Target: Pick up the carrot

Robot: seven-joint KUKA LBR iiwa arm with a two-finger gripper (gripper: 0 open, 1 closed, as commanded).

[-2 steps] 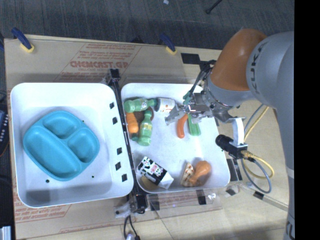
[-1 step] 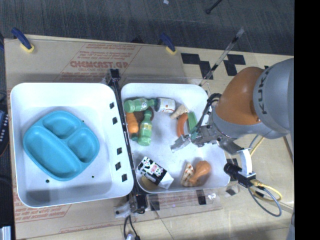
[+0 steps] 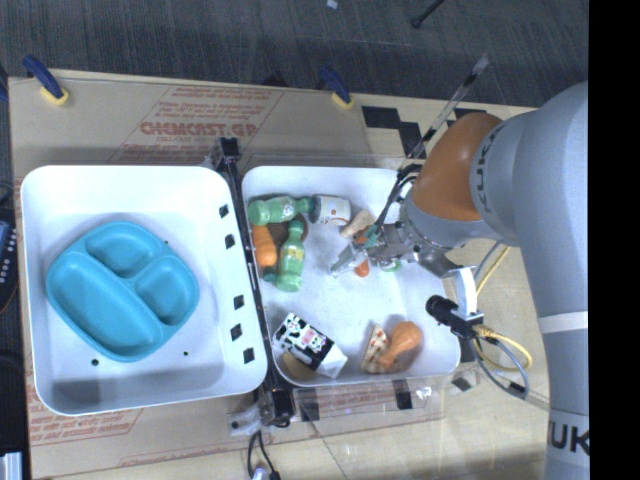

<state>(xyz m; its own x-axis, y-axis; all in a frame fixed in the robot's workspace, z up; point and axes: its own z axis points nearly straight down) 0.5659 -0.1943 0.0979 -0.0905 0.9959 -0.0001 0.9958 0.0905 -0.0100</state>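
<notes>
The carrot, a short orange piece, lies at the left side of the right bin, tucked between two green bottles. My gripper hangs low over the middle of that bin, about a hand's width to the right of the carrot and apart from it. A small orange-red bit shows right under the gripper; I cannot make out what it is. The grey arm with its orange band reaches in from the right.
One green bottle lies above the carrot, another to its right. A white tube lies at the bin's back. A cow-patterned carton and a brown bread roll lie in front. A blue divided plate sits in the left bin.
</notes>
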